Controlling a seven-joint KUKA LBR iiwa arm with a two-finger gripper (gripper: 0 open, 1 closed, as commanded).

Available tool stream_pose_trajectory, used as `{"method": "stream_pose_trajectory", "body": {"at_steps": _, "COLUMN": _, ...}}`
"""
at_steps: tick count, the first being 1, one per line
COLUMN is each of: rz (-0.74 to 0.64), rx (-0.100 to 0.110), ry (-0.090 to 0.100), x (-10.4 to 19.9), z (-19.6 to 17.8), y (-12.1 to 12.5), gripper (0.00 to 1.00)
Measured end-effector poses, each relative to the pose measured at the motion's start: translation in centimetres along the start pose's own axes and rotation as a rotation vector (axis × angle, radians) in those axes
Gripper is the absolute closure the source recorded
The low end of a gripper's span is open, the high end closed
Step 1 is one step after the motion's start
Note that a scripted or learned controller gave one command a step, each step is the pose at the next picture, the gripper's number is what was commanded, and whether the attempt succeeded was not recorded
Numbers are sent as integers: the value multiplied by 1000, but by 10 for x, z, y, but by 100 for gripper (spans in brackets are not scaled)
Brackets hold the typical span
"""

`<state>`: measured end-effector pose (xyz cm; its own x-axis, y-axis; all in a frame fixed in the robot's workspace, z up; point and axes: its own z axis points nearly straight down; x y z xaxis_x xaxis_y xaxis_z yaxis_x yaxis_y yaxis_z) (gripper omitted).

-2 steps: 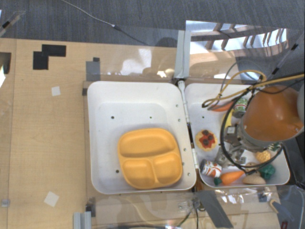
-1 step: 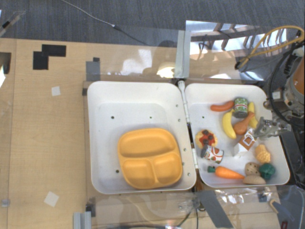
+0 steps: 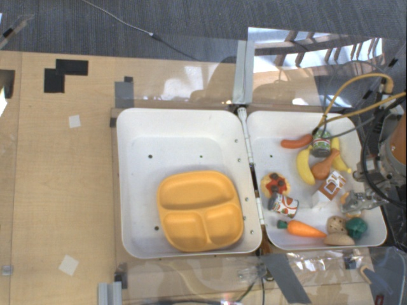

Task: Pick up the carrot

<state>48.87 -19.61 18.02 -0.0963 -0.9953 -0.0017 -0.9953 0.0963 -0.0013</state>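
The carrot (image 3: 305, 229) is orange with a small green top and lies flat near the front edge of the right bin (image 3: 267, 132), its tip pointing right. My gripper (image 3: 360, 201) hangs over the right side of that bin, to the right of the carrot and a little farther back, apart from it. Nothing shows in its grasp. A green toy (image 3: 357, 227) sits just below the gripper.
Crowding the right bin are a banana (image 3: 304, 168), a red sausage (image 3: 296, 142), a drumstick (image 3: 323, 164), a small carton (image 3: 332, 185), a tipped can (image 3: 283, 204) and a beige lump (image 3: 339, 237) touching the carrot's tip. A yellow divided plate (image 3: 200, 208) lies in the left bin (image 3: 146, 138).
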Motion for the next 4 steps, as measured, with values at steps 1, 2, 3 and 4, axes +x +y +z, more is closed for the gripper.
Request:
{"method": "stream_pose_trajectory", "body": {"at_steps": 1, "rz": 382, "rx": 7, "ry": -1, "x": -51, "z": -34, "y": 4, "gripper": 100}}
{"method": "stream_pose_trajectory", "body": {"at_steps": 2, "rz": 123, "rx": 5, "ry": -2, "x": -126, "z": -5, "y": 12, "gripper": 100}}
{"method": "stream_pose_trajectory", "body": {"at_steps": 3, "rz": -190, "rx": 4, "ry": 1, "x": -39, "z": 30, "y": -1, "gripper": 100}}
{"method": "stream_pose_trajectory", "body": {"at_steps": 4, "rz": -160, "rx": 4, "ry": -2, "x": -101, "z": 24, "y": 2, "gripper": 100}}
